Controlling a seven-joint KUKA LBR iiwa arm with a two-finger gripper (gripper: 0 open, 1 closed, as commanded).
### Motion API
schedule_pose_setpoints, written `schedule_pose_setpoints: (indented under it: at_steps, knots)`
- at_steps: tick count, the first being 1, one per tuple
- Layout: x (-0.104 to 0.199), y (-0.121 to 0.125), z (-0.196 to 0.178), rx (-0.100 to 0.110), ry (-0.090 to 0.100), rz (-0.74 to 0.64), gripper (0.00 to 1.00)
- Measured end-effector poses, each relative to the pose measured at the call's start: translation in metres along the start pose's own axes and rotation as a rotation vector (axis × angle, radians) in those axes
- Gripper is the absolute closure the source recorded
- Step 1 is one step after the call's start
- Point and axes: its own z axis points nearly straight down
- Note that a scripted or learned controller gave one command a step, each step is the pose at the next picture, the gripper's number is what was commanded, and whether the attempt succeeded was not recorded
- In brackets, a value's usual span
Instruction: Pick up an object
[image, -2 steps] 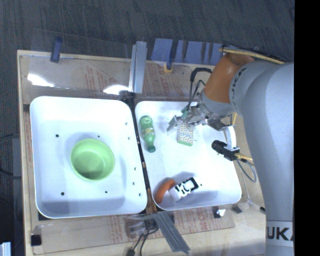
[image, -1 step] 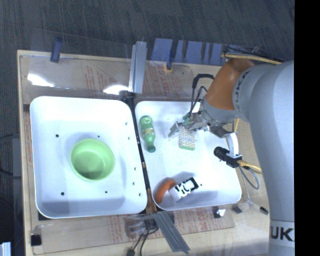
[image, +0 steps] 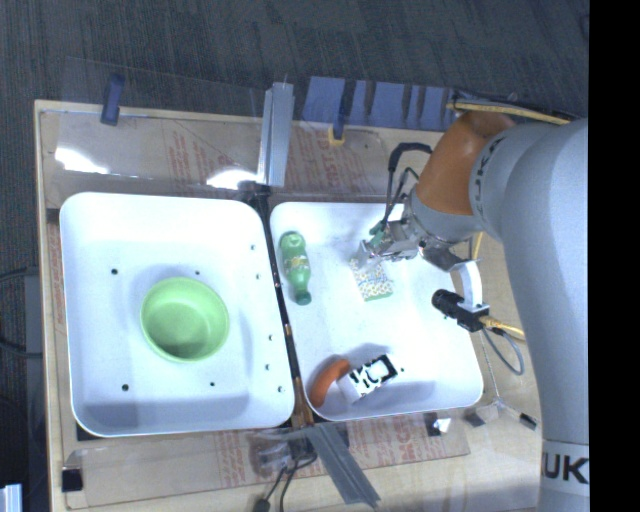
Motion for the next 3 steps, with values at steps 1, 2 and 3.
schedule_pose_setpoints:
  at_steps: [1,2,3]
  knots:
    - [0.000,0.000,0.000,0.000,0.000,0.000,0.00]
    - [0.001,-0.007,0.011,0.003,0.004,-0.022,0.00]
    - [0.000,-0.005,0.000,0.001,0.002,-0.026,1.00]
